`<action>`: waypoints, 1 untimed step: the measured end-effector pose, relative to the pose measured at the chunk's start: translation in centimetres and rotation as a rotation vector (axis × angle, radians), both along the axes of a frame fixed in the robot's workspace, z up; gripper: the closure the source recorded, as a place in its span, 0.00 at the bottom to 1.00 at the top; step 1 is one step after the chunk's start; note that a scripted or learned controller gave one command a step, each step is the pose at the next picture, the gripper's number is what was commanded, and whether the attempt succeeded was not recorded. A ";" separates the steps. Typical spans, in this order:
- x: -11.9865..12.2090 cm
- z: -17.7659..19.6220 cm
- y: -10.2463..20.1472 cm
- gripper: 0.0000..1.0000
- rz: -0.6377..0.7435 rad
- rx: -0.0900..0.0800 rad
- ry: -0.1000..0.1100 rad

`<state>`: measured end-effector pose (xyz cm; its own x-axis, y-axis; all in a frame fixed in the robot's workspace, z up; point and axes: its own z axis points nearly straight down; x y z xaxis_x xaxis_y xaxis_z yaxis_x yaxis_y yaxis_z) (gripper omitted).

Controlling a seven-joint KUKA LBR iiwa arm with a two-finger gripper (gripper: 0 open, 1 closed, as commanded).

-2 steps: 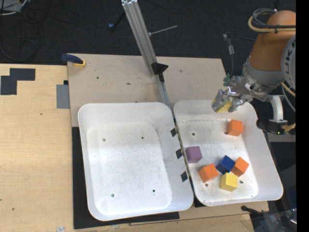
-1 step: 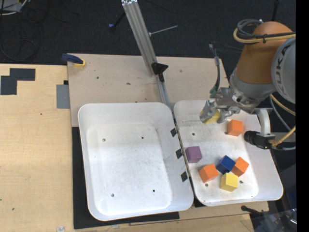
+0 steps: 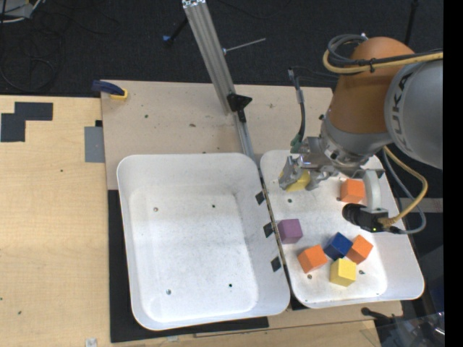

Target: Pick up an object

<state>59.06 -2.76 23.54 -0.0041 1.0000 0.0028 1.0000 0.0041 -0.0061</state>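
Right bin point(image 3: 405, 284), near end: one yellow cube point(image 3: 344, 272), used as the landmark below. Touching its far side are one blue cube point(image 3: 337, 245) and, on the right, one orange cube point(image 3: 360, 249); a second orange cube point(image 3: 312, 258) lies just to its left. One purple cube point(image 3: 290, 230) sits farther left, near the dividing rim. Well beyond the yellow cube, a third orange cube point(image 3: 353, 190) lies by the arm. Beyond it and to the left, the gripper point(image 3: 296, 177) is low in the bin with a yellow block point(image 3: 296, 182) seen between its fingers, closed on it. Left bin point(image 3: 145, 194): one. Writing: part of "KUKA" on the grey arm point(image 3: 405, 114).
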 end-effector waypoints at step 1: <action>-2.6 0.8 4.5 1.00 0.000 0.000 0.000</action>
<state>56.48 1.78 24.34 -0.0044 1.0000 0.0026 1.0000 0.0044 -0.0064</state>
